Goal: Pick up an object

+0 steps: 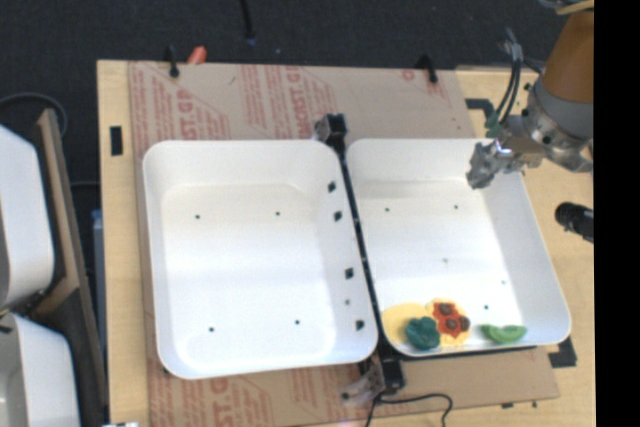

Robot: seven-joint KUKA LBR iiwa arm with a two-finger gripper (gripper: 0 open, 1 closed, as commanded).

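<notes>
Several small objects lie along the near edge of the right bin [500, 215]: a yellow flat piece [400, 323], a dark green lump [421, 334], an orange and red piece [449, 317] and a bright green piece [503, 333]. My gripper [482, 166] hangs over the far right corner of that bin, well away from them, with nothing seen between its fingers. The grey wrist and orange band [572, 65] rise behind it at the right.
The left bin [160, 215] sits beside the right one, joined by a black clip strip [348, 235]. Both rest on a cardboard sheet [250, 100] on the wooden bench. Cables [512, 85] hang near the wrist.
</notes>
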